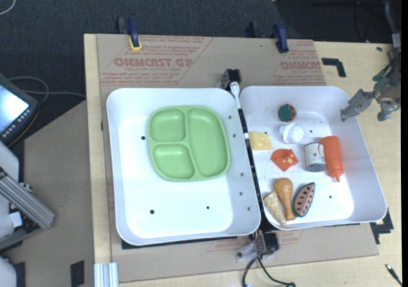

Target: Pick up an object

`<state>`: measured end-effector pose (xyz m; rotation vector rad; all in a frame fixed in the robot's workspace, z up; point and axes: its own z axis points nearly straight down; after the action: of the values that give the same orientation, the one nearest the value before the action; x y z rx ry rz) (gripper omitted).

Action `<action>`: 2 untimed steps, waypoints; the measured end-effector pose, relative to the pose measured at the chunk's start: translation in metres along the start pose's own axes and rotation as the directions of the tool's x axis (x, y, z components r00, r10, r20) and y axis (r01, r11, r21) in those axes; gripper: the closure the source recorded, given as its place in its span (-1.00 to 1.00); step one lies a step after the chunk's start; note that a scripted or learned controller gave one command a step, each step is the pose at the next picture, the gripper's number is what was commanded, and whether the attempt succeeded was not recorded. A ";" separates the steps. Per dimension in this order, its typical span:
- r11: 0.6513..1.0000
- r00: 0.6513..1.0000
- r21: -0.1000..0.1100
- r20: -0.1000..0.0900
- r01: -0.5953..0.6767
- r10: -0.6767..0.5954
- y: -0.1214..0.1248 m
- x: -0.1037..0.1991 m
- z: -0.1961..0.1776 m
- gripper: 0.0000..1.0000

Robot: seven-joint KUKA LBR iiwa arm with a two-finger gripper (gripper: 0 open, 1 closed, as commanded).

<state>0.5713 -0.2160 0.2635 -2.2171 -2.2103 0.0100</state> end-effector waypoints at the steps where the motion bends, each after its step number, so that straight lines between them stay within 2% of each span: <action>1: 1.000 1.000 -0.012 0.003 0.003 -0.003 0.002 0.001 -0.007 -1.00; 2: 1.000 1.000 -0.005 0.001 0.002 -0.002 -0.005 -0.001 0.053 -1.00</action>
<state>0.5655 -0.2171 0.2101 -2.2175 -2.2161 0.0047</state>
